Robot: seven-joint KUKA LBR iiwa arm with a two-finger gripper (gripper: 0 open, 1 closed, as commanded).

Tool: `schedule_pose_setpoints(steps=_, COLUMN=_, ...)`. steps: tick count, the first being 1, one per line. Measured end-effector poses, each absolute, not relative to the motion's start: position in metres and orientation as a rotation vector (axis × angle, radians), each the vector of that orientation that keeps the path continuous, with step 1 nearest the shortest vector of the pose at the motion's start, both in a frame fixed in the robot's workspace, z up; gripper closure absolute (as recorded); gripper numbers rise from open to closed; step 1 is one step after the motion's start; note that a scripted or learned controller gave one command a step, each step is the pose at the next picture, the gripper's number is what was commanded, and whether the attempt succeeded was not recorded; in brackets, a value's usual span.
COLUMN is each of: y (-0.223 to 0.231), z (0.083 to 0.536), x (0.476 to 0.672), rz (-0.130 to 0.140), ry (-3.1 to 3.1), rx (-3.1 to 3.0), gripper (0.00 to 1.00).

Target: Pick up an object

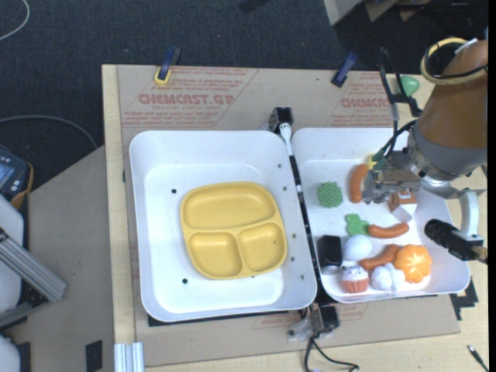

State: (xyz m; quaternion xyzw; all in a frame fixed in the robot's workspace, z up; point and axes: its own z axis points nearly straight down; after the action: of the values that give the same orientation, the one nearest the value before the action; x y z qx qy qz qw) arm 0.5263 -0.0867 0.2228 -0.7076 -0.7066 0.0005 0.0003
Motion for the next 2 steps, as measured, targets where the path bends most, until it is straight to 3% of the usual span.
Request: schedule_pose_setpoints(steps=2, y=-0.078, z=0.215, x=0.522, rz=0.003, ry=-2.219, rx=-2.219, gripper=1.00)
